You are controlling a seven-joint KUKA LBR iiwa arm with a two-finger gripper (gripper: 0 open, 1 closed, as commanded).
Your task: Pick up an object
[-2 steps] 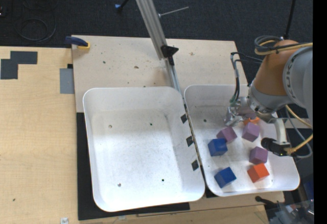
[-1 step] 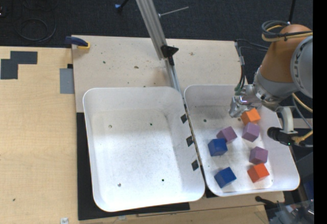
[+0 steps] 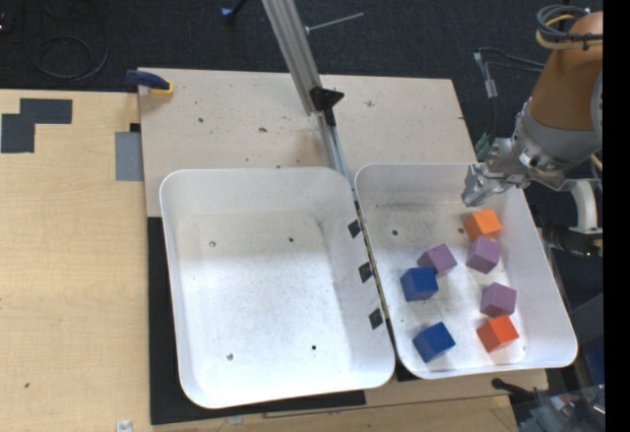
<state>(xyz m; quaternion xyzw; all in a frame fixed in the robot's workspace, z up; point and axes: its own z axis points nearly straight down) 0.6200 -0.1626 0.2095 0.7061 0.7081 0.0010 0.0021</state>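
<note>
Wooden tabletop (image 3: 246, 125) bears two white bins. Right bin (image 3: 551, 322): orange, purple, blue cubes. End effector (image 3: 479, 186) hangs just above orange cube (image 3: 482, 222). Finger state: cannot tell. No readable writing.

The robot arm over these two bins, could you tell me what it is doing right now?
It is trying to pick up an object. The gripper hangs over the right bin, just above an orange cube. Nothing shows between its fingers. Purple, blue and orange cubes lie scattered in that bin.
</note>
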